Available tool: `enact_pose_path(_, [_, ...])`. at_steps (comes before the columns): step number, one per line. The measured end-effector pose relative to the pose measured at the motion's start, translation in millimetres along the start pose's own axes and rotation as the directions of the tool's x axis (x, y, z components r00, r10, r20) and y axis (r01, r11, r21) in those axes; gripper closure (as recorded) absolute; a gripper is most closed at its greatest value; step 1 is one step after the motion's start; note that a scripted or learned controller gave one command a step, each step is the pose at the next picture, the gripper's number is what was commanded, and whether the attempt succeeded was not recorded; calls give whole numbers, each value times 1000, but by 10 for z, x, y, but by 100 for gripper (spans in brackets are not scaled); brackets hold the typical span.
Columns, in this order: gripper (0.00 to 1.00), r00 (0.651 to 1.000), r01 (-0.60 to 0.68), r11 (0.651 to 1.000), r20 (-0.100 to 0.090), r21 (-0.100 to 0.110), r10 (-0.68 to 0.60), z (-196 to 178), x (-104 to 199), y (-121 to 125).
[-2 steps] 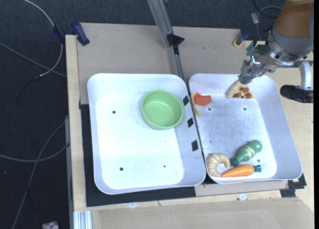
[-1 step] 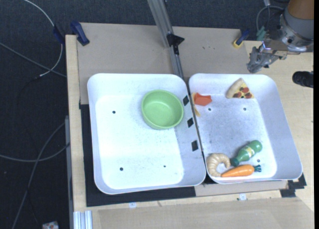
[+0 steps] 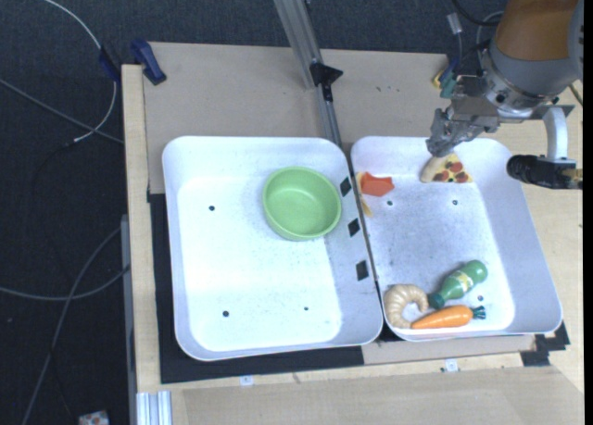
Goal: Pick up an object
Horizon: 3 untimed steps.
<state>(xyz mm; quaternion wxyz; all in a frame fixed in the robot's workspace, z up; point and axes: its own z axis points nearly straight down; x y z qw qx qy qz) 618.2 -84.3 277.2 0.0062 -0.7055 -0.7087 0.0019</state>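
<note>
The pizza slice [image 3: 447, 170] under the gripper [image 3: 443, 145] looks like a small toy wedge, probably light, stiff plastic with slick faces, so it should lift easily but could skid or tip if pinched on its flat top; a grip across its two long edges seems safest. It is pale yellow with red dots and a tan crust, lying flat at the far edge of the right bin [image 3: 519, 229], against the wall. The gripper hangs just above it, perhaps touching; whether it is spread or pinching I cannot tell. Well apart, a croissant [image 3: 405, 302], carrot [image 3: 443, 318] and green bottle [image 3: 460, 282] cluster at the near edge.
</note>
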Motion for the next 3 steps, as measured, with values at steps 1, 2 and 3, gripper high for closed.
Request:
enact_pose_path(1, [100, 1000, 1, 1000, 0, 3, -1, 168, 572, -192])
enact_pose_path(2, [100, 1000, 2, 1000, 0, 4, -2, 154, 1154, -304])
enact_pose_path(3, [100, 1000, 0, 1000, 3, 6, 0, 376, 1658, -484])
